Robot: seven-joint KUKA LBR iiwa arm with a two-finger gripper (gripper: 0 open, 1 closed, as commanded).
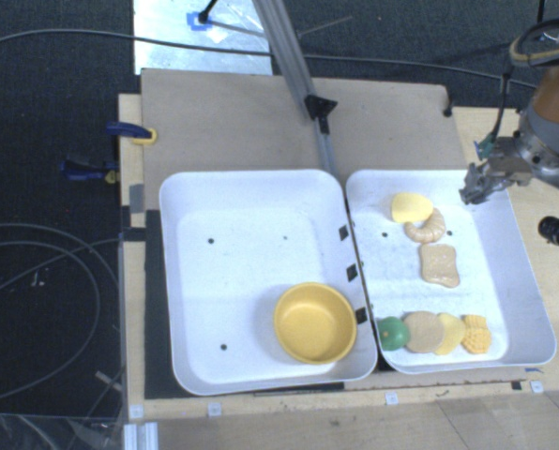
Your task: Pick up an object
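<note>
My gripper (pixel 474 191) hangs over the back right part of the right bin (pixel 519 251), above and to the right of a yellow piece (pixel 408 206) and a curled tan croissant (pixel 428 227). A tan bread slice (pixel 439 265) lies in the bin's middle. Along the front edge sit a green ball (pixel 392 331), a round tan cookie (pixel 422 332), a yellow wedge (pixel 450 334) and a small orange waffle (pixel 476 334). Nothing shows between the fingers.
The left bin (pixel 223 242) holds a yellow bowl (pixel 314 322) at its front right. A grey pole (pixel 289 45) slants down to the gap between the bins. Blue and yellow clamps (pixel 120 148) sit at the bench's left edge. Cables lie on the floor.
</note>
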